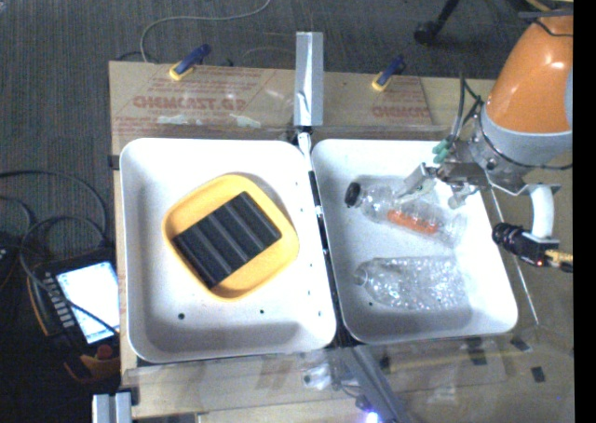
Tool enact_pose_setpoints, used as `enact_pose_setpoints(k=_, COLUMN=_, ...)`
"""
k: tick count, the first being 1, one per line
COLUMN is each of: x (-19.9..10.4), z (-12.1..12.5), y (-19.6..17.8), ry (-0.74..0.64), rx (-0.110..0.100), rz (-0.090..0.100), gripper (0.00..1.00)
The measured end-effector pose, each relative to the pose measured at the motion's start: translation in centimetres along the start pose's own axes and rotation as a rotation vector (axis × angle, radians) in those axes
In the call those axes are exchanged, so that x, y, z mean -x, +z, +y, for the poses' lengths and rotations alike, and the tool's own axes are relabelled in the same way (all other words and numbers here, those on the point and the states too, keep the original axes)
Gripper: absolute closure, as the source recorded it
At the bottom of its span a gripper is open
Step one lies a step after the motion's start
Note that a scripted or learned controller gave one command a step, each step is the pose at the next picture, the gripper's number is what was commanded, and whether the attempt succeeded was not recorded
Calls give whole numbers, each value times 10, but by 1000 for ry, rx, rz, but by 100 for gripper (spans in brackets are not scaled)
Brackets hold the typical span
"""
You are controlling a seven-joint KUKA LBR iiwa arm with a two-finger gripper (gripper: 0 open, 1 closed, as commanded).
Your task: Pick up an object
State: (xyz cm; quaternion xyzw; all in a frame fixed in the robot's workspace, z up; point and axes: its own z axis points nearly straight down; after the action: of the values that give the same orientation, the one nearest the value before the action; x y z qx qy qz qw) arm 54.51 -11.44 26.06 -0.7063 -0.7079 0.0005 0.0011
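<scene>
A yellow rounded-square tray with a black ribbed insert [232,234] lies tilted in the middle of the left white plastic bin [149,319] on the cardboard-covered tabletop [140,86], with two blue-and-yellow clamps [189,61] pinned along the tabletop's far edge and a silver bar [308,76] standing between the bins at that edge.

In the right white bin [494,309], a clear crumpled plastic bottle with a black cap and an orange strip inside [402,211] lies across the far half, its long axis running from the cap near the bin's left wall toward the right wall and dipping slightly toward the near edge. A second clear crushed plastic bottle [410,281] lies closer to the near edge, roughly parallel to it and apart from the first.

The grey-and-orange arm's hand [436,181] hangs over the far right part of that bin, directly above the right-hand end of the capped bottle, its metal fingers [417,183] spread apart with nothing between them. The capped bottle is the nearer candidate: it sits just below and to the left of the hand, so a short drop would likely bring the fingers across its body, while the other bottle lies farther toward the near edge.
</scene>
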Motion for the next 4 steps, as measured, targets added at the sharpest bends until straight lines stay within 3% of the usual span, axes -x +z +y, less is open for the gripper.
enact_pose_setpoints(k=1, x=35, z=51, y=90, ry=53, rx=-2, rz=-2, gripper=0)
enact_pose_setpoints(k=2, x=40, z=57, y=136, ry=7, rx=2, rz=1, gripper=0)
enact_pose_setpoints(k=3, x=59, z=26, y=169, ry=-93, rx=16, rz=-3, gripper=0)
enact_pose_setpoints(k=4, x=59, z=28, y=158, ry=-93, rx=20, rz=-2, gripper=100)
